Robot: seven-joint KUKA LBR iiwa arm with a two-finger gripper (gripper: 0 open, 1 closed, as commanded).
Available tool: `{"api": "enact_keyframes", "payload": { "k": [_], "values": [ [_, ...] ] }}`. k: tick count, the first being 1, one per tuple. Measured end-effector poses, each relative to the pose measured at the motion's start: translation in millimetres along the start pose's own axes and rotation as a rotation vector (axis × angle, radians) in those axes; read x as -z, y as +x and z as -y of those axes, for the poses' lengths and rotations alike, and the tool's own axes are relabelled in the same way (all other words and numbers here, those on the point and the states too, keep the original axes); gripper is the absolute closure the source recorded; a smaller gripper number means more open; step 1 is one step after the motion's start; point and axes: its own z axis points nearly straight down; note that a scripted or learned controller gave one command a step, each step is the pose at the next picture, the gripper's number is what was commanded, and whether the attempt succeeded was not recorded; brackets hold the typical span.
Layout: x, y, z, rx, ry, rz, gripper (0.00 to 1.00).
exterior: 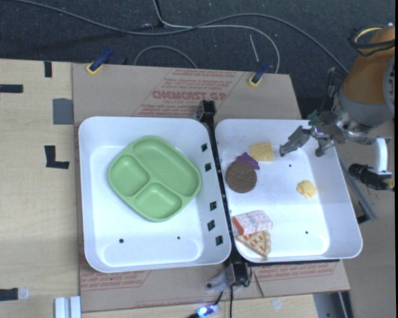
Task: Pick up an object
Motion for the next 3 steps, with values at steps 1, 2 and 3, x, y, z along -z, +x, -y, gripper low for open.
{"api": "enact_keyframes", "payload": {
  "k": [1, 2, 3],
  "values": [
    [-62.3, -5.7, -1.2, 0.000, 0.006, -0.001, 0.00],
    [-115.1, -5.1, -1.2, 0.001, -0.001, 0.002, 0.00],
    [-101.0, -5.4, -2.4, 0.001, -0.004, 0.003, 1.00]
  ]
}}
